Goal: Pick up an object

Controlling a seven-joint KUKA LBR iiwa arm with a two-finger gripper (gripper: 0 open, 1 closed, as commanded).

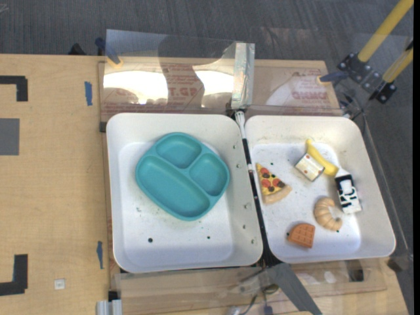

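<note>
Here, two white bins sit side by side on a wooden bench (46, 176). The left bin (122, 131) holds a teal divided plate (182, 174), lying flat near its middle. The right bin (375, 205) holds the loose objects: a toy pizza slice (271, 183) near the dividing wall, a yellow banana (321, 157) touching a cream block (308, 167), a black-and-white item (346, 193) just beside a croissant (327, 213), and an orange waffle (302, 235) near the front edge.
</note>
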